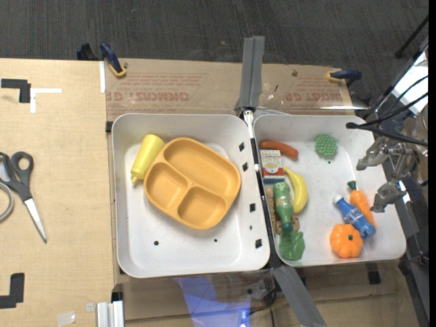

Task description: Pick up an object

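Note:
The right bin (320, 259) holds a red sausage (279, 148), a green bumpy ball (326, 146), a small box (272, 165), a banana (298, 190), a green bottle (283, 210), a green pepper (291, 246), a carrot (360, 203), a blue bottle (353, 217) and an orange pumpkin (345, 241). My gripper (379, 177) hangs over that bin's right edge, just right of the carrot. It is open, its two grey fingers (371, 157) spread apart, and nothing lies between them.
The left bin (136, 251) carries a yellow divided plate (193, 181) and a yellow bottle (146, 157). Scissors (24, 191) lie on the wooden bench at far left. Blue clamps (112, 58) pin cardboard behind the bins.

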{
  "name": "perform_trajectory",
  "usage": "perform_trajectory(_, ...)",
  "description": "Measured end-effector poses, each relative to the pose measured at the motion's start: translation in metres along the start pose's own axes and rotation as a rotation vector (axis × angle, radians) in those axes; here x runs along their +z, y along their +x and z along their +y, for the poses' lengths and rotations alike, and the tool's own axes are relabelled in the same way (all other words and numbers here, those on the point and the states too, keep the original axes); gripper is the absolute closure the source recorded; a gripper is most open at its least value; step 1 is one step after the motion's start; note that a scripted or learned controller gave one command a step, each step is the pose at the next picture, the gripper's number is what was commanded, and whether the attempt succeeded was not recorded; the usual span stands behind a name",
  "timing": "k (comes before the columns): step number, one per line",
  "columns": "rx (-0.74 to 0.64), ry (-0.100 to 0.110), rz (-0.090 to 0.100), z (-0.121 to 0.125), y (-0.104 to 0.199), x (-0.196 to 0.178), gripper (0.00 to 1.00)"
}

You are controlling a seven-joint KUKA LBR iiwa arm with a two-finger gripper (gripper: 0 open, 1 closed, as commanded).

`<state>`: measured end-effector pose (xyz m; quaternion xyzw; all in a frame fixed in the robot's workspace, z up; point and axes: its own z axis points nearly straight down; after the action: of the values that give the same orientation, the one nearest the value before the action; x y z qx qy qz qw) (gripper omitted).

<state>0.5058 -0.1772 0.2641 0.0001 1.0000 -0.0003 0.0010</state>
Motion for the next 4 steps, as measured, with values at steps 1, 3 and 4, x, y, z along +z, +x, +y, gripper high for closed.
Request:
perform_trajectory(1,0.015,0.0,0.001,-0.038,0.027,0.102,0.0)
perform_trajectory(3,0.138,-0.001,0.001,0.021,0.025,0.172,0.0)
perform_trajectory(4,0.285,0.0,0.0,0.082,0.009,0.165,0.0)
